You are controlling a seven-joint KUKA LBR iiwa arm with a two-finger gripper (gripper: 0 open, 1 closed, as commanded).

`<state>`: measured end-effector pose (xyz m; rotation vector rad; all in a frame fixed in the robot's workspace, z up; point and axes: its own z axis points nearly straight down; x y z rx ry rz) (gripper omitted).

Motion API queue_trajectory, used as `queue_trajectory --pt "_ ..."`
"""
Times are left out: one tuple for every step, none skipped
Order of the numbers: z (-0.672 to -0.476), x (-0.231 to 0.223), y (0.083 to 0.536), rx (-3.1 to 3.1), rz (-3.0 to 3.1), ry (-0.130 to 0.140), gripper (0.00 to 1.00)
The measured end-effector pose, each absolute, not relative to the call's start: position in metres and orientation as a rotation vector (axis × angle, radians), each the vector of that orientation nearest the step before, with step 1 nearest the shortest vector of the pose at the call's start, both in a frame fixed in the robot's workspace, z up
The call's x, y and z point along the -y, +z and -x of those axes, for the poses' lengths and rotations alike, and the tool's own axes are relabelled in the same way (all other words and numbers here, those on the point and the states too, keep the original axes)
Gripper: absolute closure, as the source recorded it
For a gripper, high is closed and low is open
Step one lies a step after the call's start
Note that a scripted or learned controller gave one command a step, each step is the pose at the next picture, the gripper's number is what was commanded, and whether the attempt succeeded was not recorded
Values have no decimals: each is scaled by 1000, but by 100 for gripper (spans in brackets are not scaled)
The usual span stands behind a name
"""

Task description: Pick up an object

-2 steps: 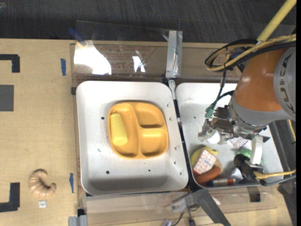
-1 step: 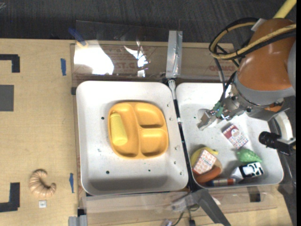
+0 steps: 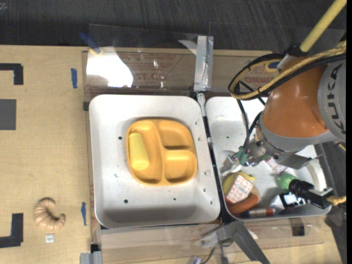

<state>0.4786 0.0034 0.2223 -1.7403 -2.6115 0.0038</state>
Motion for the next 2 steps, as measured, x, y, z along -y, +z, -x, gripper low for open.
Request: queue_trajectory --pt "-480 1 271 2420 2008 -2 100" --pt "-479 12 232 2476 1928 4 100"
